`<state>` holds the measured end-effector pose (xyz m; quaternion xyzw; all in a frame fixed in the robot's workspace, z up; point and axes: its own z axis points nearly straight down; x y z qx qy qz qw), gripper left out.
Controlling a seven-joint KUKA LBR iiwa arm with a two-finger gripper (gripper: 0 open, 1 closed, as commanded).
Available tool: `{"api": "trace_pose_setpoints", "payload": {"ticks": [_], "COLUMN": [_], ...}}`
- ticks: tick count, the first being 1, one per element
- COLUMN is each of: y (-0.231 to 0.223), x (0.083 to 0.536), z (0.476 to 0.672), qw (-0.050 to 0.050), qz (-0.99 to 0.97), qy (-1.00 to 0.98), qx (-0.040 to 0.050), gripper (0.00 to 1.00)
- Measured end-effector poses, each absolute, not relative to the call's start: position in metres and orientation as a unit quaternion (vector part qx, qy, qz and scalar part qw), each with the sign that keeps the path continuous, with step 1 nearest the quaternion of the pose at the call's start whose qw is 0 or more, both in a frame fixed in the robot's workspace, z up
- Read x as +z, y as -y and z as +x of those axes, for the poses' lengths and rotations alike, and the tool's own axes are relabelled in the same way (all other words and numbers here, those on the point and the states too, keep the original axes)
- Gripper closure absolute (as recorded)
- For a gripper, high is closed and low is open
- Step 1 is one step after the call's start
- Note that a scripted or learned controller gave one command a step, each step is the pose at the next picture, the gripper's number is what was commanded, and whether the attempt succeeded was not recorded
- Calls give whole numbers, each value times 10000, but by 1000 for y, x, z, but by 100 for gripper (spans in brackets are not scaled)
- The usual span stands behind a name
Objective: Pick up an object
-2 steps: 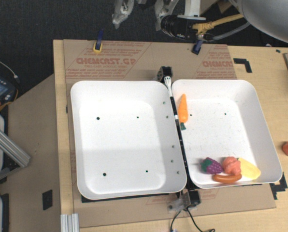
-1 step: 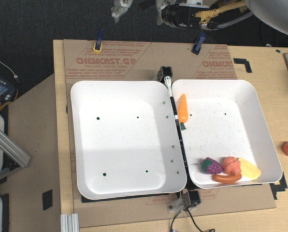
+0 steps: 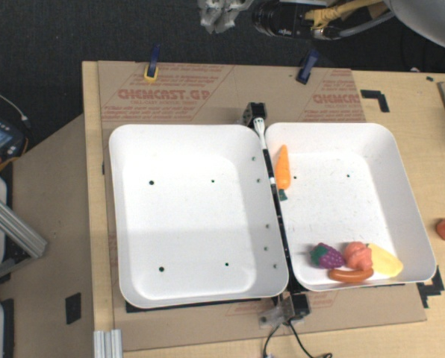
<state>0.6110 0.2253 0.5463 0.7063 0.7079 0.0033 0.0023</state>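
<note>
White bins point(image 3: 185, 144) with carrot point(image 3: 282, 167)

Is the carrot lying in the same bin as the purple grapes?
Yes, the carrot lies by the right bin's left wall, and the grapes sit near its front edge.

Two white bins, left point(image 3: 133, 200) and right point(image 3: 402, 177), on a tan desk point(image 3: 207, 88) printed with red lettering. An orange carrot point(image 3: 282, 166) at the right bin's left edge; purple grapes point(image 3: 326, 256), a red-orange fruit point(image 3: 358, 254), a yellow piece point(image 3: 387, 261) and a red sausage point(image 3: 350, 275) along its near edge.
</note>
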Motion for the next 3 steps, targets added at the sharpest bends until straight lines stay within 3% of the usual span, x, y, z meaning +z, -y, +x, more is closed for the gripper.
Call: {"api": "trace_pose_setpoints", "payload": {"ticks": [1, 2, 3], "y": [-218, -219, -225], "x": [429, 448, 439], "z": [613, 614, 570], "qw": [-28, 12, -13], "qz": [7077, 7068, 7063], "qy": [-7065, -7074, -7079], "qx": [-58, 18, -13], "gripper": [100, 100, 100]}}
